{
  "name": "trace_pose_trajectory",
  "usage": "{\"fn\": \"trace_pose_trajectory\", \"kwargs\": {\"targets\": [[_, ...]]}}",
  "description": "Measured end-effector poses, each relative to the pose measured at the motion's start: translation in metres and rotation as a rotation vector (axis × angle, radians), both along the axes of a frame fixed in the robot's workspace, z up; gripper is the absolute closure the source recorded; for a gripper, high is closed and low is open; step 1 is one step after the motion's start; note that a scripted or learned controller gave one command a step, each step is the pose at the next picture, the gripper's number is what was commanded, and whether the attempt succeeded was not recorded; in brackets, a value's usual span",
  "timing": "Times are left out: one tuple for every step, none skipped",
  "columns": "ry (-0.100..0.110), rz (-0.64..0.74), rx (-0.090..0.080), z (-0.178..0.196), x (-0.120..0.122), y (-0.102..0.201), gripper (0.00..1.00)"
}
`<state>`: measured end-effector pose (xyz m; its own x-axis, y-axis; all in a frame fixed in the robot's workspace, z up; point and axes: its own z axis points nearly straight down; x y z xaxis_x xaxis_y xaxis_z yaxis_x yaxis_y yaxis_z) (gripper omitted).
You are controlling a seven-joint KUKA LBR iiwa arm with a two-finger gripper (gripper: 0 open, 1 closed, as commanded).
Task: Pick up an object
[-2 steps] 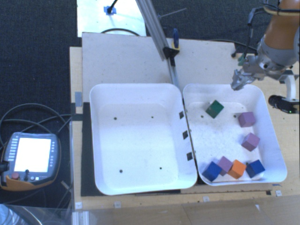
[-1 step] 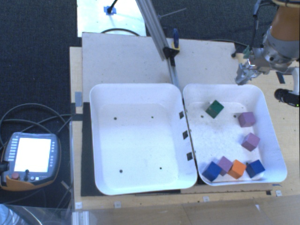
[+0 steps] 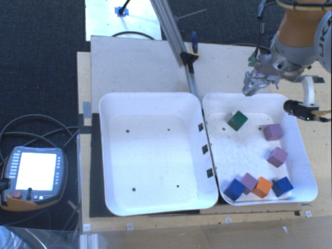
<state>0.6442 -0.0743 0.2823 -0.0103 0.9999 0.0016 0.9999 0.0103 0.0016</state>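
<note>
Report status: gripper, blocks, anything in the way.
Gripper above far rim of right bin, holding nothing seen. Green block nearest, standing alone. Six more blocks along right and near sides. No obstruction above green block.

We see a pale wooden bench (image 3: 85,87) carrying two shallow white bins side by side: the left bin (image 3: 111,108) toward nine o'clock, the right bin (image 3: 306,175) toward three o'clock, their inner rims touching. A beige board (image 3: 135,61) lies flat on the bench toward twelve o'clock (its near edge tucked under the bins). A slanted metal bar (image 3: 168,25) crosses it.
</note>
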Motion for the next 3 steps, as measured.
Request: {"fn": "trace_pose_trajectory", "kwargs": {"targets": [[0.000,0.000,0.001,0.002,-0.013,0.053,1.00],[0.003,0.001,0.001,-0.011,-0.035,0.111,1.00],[0.003,0.000,0.000,-0.032,-0.050,0.164,1.00]]}}
